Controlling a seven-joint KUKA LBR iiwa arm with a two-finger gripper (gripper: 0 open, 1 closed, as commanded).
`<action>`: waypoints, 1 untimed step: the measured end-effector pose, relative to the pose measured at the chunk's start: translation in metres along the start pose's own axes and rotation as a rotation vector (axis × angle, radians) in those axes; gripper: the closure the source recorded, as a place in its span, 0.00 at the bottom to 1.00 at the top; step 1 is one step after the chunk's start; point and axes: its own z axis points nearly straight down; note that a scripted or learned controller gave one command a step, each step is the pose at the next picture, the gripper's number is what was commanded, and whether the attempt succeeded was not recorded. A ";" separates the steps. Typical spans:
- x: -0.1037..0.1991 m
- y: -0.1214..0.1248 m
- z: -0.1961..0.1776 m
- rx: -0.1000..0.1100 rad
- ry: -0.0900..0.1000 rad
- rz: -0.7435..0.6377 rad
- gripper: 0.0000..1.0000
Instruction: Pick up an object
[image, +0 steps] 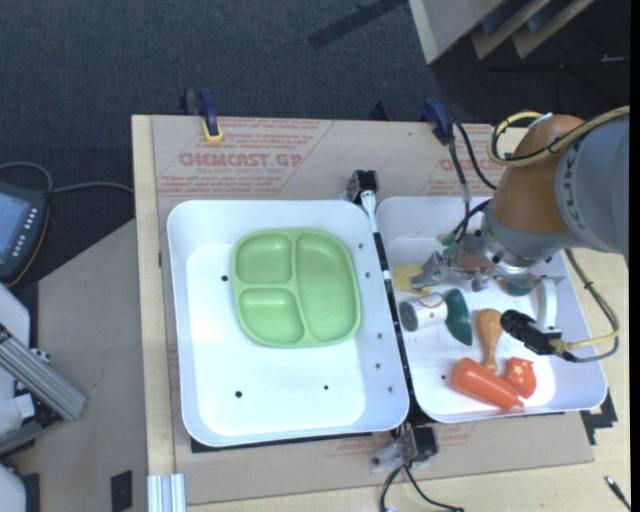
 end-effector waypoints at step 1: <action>0.002 0.003 0.002 -0.005 0.000 -0.002 0.00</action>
